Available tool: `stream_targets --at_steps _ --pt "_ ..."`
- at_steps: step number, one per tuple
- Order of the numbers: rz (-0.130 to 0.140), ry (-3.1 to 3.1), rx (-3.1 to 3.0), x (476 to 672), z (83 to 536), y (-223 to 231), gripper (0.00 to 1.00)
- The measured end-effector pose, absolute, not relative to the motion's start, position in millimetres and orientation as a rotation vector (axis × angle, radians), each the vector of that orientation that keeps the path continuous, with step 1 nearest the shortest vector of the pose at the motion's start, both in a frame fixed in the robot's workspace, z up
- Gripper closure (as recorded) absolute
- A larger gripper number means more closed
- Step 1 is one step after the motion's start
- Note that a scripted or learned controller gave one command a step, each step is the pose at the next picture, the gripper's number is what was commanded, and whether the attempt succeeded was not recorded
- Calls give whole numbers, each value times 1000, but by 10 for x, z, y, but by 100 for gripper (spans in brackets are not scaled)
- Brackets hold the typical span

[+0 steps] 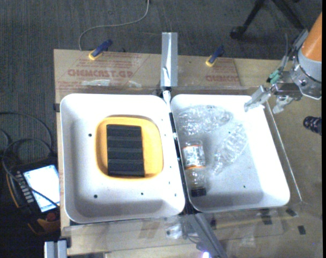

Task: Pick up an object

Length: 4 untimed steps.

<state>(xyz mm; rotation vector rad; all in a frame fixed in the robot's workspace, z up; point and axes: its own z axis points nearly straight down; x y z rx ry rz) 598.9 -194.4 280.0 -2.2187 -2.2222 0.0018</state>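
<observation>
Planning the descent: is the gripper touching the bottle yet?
Apart. The camera view shows the gripper over the right bin's far right corner, with bare white floor between it and the bottle.

Grey arm [305, 71], orange band, pale metal gripper [266, 101]

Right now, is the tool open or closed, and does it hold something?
Tool: open, holding nothing; it is over the top right corner of the right bin.

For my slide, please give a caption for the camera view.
Hand open above right bin with small bottle; left bin holds yellow-black object.
</observation>
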Motion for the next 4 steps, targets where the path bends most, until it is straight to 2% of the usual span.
stream_targets --at_steps 1,2,3,4 --pt "3 -2303 -2135 5635 1778 -2060 0" --pt "3 -2318 -2121 5851 1565 -1986 0" --pt "-8 -2487 -1925 5902 970 -2166 0" --pt "-8 -2486 -1925 5898 964 -2166 0"
